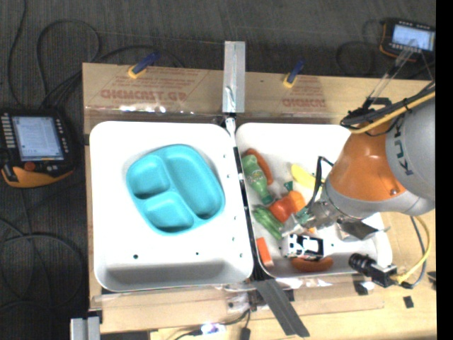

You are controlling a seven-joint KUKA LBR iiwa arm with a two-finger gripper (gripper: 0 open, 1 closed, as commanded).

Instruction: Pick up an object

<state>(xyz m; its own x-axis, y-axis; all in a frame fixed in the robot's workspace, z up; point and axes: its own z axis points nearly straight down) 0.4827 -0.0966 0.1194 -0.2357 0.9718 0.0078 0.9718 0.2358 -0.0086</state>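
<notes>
My gripper (pixel 304 245) hangs low over the front part of the right bin (pixel 368 250), its white and black body pointing down. Just under its front edge lies a red object (pixel 312 263), partly hidden. Right behind the gripper sits a red-orange pepper-like toy (pixel 287 207). To its left lies a dark green long piece (pixel 267 219), and a small orange piece (pixel 262 251) rests near the bin's front left corner. Farther back are a green bottle (pixel 255 176), an orange piece (pixel 262 163) beside it, and a yellow item (pixel 303 176).
The left bin (pixel 113 261) holds a turquoise divided plate (pixel 175 187). A metal divider post (pixel 233 76) stands behind the seam between the bins. The arm's orange band (pixel 364 172) covers the right bin's right half. Cables and a pendant (pixel 34 147) lie off the bench.
</notes>
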